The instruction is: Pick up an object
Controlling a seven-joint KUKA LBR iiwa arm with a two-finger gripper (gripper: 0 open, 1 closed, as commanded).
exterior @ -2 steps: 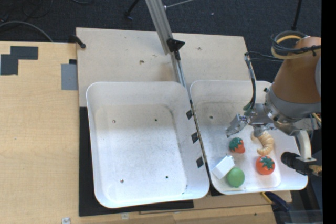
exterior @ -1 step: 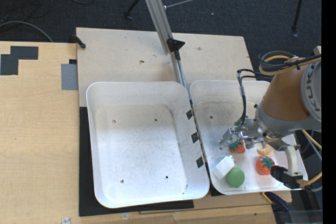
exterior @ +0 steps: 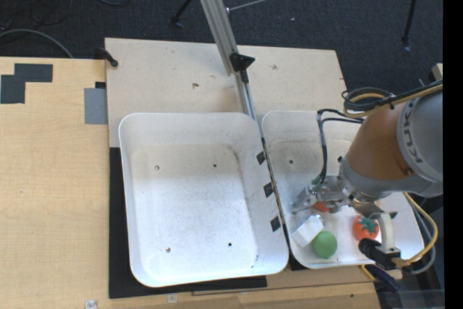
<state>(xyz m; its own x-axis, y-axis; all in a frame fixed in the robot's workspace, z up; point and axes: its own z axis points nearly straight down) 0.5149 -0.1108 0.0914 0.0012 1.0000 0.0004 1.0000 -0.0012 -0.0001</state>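
My claw (exterior: 312,200) sits low in the right bin (exterior: 289,128); can't tell its opening or any contact from this angle. White block (exterior: 307,230) at its 6 o'clock, green ball (exterior: 325,244) at 5, orange-red object (exterior: 366,228) at 4.

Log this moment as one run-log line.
arm: over right bin | pincer: low near white block | green ball, red object: loose | grasp: unconfirmed
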